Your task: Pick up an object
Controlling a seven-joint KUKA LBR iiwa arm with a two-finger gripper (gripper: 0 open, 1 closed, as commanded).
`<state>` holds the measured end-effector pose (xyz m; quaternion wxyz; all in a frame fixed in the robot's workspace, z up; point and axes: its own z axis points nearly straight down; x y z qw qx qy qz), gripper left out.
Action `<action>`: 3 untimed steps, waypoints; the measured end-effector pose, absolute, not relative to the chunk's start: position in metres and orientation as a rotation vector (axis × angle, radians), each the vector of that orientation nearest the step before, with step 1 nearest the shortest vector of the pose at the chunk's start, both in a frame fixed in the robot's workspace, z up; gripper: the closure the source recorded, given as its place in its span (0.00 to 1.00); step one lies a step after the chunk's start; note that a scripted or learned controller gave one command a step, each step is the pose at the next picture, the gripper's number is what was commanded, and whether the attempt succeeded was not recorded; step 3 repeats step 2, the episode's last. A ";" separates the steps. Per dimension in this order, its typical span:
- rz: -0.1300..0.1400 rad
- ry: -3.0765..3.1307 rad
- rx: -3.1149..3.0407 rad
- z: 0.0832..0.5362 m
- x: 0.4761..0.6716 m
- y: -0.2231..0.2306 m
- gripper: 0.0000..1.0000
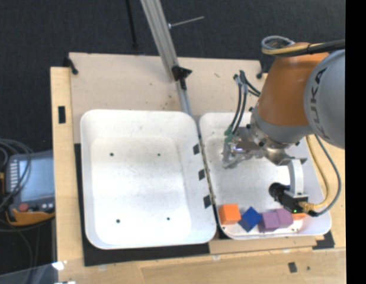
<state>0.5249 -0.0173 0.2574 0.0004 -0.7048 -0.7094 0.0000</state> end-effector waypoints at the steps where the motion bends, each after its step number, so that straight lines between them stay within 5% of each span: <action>1: 0.002 -2.227 -2.212 0.243 0.530 0.041 1.00; 2: -0.002 -2.230 -2.210 0.245 0.522 0.098 1.00; 3: -0.002 -2.230 -2.210 0.245 0.522 0.098 1.00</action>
